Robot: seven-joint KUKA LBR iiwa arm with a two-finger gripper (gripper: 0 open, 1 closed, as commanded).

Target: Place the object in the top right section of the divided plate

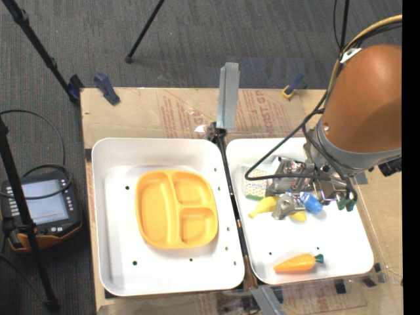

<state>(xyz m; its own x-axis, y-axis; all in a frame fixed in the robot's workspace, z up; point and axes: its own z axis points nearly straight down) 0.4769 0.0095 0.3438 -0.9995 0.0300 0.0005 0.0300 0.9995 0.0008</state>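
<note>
Below, you see two white bins side by side: the left bin (111, 176) holds one yellow divided plate (176, 208) with three sections, all bare. Take that plate as your landmark. To its right, across the divider, the right bin (351, 251) holds a small cluster of objects: one yellow banana (262, 207), one blue piece (312, 203), one speckled flat item (256, 188) and one dark green piece (345, 205). Well to the right of the plate and nearer the front edge lies one orange carrot (296, 262) with a green stem, apart from the cluster. One arm (364, 104) reaches in above the right bin; its orange band covers much of that bin's far corner. The gripper (289, 205) sits low among the cluster, right of the plate, and its metal parts blend with the objects, so you cannot tell how its claw stands or whether anything is in it. Cables cross the bin's upper part.
</note>
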